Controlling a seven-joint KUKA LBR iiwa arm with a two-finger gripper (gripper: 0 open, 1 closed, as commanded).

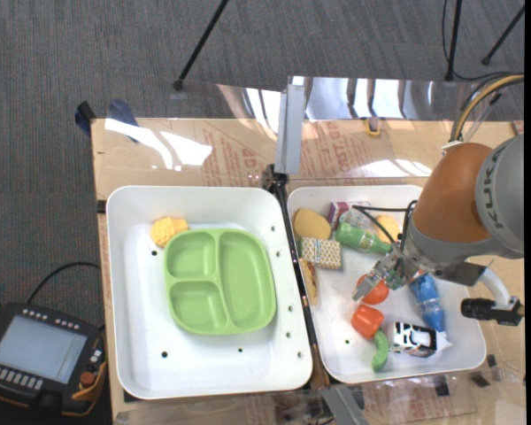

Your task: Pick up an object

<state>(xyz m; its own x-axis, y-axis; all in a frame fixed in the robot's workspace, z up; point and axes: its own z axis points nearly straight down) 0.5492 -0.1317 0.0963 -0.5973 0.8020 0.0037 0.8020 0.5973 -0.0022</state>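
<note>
My gripper [378, 280] is low in the right bin [336, 368], near its middle. A small red-orange object [377, 292] lies right at its tip; whether it is gripped cannot be made out. Around it lie an orange piece [367, 320], a blue bottle [427, 301], a green bottle [357, 236], a checkered waffle-like piece [321, 252], a tan rounded piece [311, 224], a green piece [380, 353] and a black-and-white toy [415, 338].
The left bin [142, 361] bears a green divided plate [219, 280] and a yellow ridged object [164, 230] at its upper left. The arm's orange band [456, 197] hangs over the right bin's right side. A teach pendant [40, 352] lies on the floor at lower left.
</note>
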